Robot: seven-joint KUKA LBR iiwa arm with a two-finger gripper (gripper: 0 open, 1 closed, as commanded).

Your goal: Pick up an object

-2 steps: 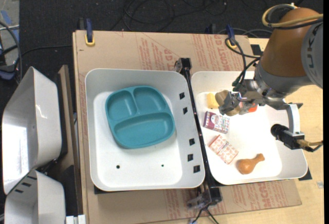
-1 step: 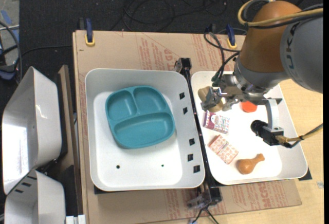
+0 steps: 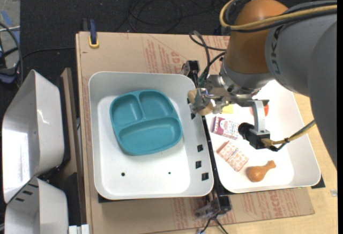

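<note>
The grey arm's gripper (image 3: 200,100) is hanging over the rim between both bins; its pincer state cannot be told. In the right white bin (image 3: 300,171), a pink-and-white carton (image 3: 225,127), a patterned pink packet (image 3: 232,155) and a brown gourd-shaped toy (image 3: 259,172) are lying close together, while a teal divided plate (image 3: 146,122) is sitting in the left white bin (image 3: 102,174).

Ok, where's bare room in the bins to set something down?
Left bin: the strip in front of the teal plate. Right bin: the near-right corner past the drumstick. Crowded around the packets under the gripper.
</note>
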